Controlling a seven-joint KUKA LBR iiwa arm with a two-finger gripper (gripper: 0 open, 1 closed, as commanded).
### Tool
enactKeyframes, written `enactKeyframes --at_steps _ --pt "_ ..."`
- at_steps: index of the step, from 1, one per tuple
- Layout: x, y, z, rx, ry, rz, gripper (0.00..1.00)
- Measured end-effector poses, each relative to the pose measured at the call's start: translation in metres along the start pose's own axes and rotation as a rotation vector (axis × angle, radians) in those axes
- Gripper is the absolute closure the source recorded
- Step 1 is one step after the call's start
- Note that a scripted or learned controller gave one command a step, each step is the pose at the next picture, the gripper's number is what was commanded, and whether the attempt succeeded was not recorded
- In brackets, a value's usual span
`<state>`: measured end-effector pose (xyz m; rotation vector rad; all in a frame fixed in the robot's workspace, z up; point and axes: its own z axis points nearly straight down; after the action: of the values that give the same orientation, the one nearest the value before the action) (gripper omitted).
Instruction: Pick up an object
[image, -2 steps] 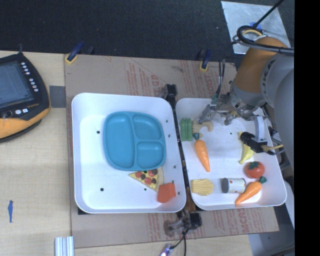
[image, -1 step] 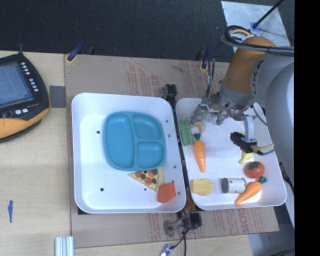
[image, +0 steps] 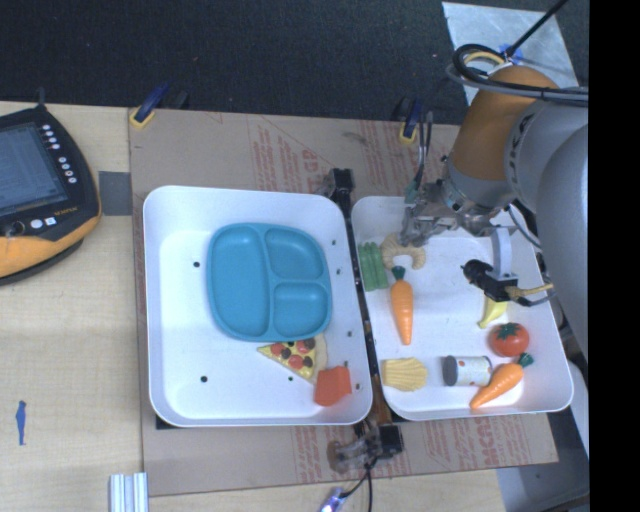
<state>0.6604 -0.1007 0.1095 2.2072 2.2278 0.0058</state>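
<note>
My gripper (image: 416, 232) hangs low over the far left part of the right bin (image: 440, 405). Right under it lies a small tan piece (image: 404, 256), partly covered by the gripper. Whether they touch is not visible. Beside it on the left is a green toy (image: 372, 266). An orange carrot (image: 402, 310) lies just in front. Nearer the front of this bin are a ridged yellow chip (image: 404, 374), a grey and black can (image: 466, 370), a second carrot (image: 496, 386), a red tomato (image: 509, 339) and a small yellow piece (image: 491, 314).
The left bin (image: 175, 390) holds a blue divided plate (image: 268, 280), a pizza slice (image: 293, 354) and an orange-red block (image: 332, 385). A control pendant (image: 40, 195) lies on the bench at far left. Clamps sit on the cardboard's far edge.
</note>
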Motion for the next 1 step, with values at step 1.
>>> enactKeyframes --at_steps 1 --pt "-0.0001 -0.0005 0.0007 0.002 0.0 0.0 0.0"
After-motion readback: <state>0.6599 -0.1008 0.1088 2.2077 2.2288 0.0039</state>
